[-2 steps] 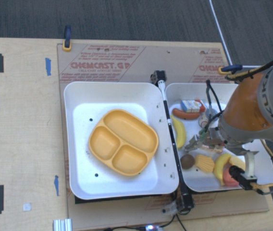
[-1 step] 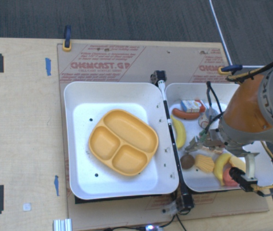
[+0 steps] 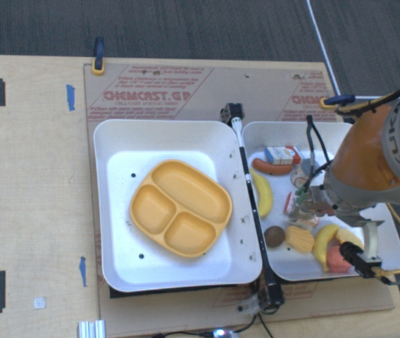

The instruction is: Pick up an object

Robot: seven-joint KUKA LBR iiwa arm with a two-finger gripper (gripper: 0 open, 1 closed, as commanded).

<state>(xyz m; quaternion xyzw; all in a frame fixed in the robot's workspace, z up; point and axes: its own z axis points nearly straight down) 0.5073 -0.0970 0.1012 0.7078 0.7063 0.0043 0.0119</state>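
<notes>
the arm (image 3: pixel 369 157) leans in over the right-hand bin (image 3: pixel 390 259), its orange band sitting above the toy food. the gripper (image 3: pixel 304 204) hangs low inside that bin, just above the corn cob (image 3: pixel 299 239), and from where i stand i cannot tell how the claw is set, or whether anything is in it; the wrist and its cables crowd that spot.

taking the corn cob as the marker: a small brown round piece (image 3: pixel 275 236) lies just beside it toward the divider between the bins. a long yellow banana (image 3: pixel 262 193) lies past that brown piece, along the bin wall by the divider. a red sausage (image 3: pixel 273 166) rests farther up from the cob, at the far end of the bin, and a small white carton (image 3: pixel 280 154) with blue and orange print touches the sausage from behind. on the other side of the cob, toward the arm, a second curved yellow fruit (image 3: pixel 325 243) sits just beside it, with a reddish-pink piece (image 3: pixel 337 258) touching that fruit at the near corner.

well away from the cob, across the divider, the left-hand bin (image 3: pixel 115 189) carries a yellow divided plate (image 3: pixel 180 208) with three compartments, lying flat and turned at an angle.

both bins rest on a brown cardboard sheet (image 3: pixel 158 90) printed in red, which lies on the pale wooden bench (image 3: pixel 31 210).
</notes>
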